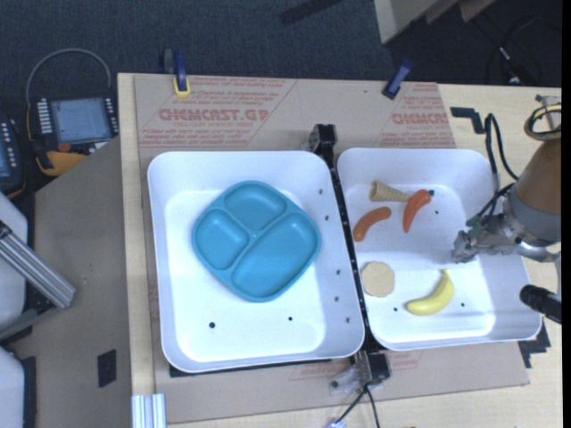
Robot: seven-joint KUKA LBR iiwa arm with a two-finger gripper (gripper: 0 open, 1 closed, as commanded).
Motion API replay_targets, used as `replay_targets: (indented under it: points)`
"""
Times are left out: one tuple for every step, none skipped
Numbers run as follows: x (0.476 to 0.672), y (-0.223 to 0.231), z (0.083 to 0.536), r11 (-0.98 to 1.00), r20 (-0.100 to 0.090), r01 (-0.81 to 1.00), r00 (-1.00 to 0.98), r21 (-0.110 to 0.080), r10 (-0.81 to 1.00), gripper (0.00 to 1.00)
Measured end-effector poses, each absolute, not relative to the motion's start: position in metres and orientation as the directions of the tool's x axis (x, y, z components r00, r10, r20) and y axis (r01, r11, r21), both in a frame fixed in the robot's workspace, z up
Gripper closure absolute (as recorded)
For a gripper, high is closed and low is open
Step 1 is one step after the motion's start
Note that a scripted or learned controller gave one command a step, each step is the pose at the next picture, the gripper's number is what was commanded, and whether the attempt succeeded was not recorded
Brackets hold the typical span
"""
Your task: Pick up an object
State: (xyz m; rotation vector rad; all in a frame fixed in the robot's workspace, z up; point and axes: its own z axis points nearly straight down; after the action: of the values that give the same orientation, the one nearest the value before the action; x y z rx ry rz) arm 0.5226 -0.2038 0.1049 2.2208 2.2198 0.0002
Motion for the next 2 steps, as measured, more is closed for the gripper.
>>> replay_targets:
  points:
    - [0.53,-0.207,0.149,0.0,-0.001,1.0,0.0,0.002,1.0,1.0]
    - [0.53,-0.207,0.192,0.001,-0.003,1.0,-0.001,0.006,1.0,1.0]
